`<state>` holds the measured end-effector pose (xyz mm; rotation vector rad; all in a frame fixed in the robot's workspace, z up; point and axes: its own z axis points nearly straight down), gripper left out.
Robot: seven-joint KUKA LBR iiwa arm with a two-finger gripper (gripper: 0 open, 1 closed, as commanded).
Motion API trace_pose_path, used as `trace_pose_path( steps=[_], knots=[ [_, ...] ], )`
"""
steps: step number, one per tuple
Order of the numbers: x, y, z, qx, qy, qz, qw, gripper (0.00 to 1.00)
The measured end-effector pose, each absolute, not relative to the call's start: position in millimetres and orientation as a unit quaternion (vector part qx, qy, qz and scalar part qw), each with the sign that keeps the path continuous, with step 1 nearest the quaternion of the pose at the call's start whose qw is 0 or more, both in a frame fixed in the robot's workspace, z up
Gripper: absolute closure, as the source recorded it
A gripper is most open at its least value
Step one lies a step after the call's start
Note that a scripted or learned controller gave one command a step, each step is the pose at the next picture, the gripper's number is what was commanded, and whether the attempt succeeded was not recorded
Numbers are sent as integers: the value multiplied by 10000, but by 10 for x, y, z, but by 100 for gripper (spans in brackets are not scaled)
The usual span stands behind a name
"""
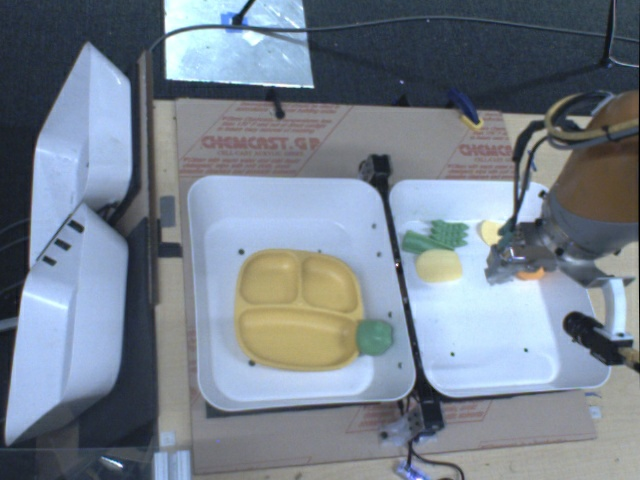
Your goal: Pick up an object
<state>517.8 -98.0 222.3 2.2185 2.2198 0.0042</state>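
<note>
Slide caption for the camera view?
Gripper low in right bin near yellow toy; yellow tray in left bin.

Red "CHEMCAST GP" print repeats on brown board (300, 138) under the bins.

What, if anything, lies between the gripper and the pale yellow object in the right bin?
Nothing visible does. The gripper sits low in the right bin, and bare white floor separates it from the pale yellow object. The green toy lies further back, off that line.

Arm: enters over right bin (480, 373), wrist angled down.
Gripper (505, 263): low over that bin's right half.
</note>
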Motion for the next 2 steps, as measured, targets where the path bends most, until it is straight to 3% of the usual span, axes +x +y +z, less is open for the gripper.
trace_pose_path(
  steps=[1,2],
  knots=[
    [5188,-981,2729,7068,7074,18,20,100],
    [5314,-451,2552,7053,7089,3,-4,100]
  ],
)
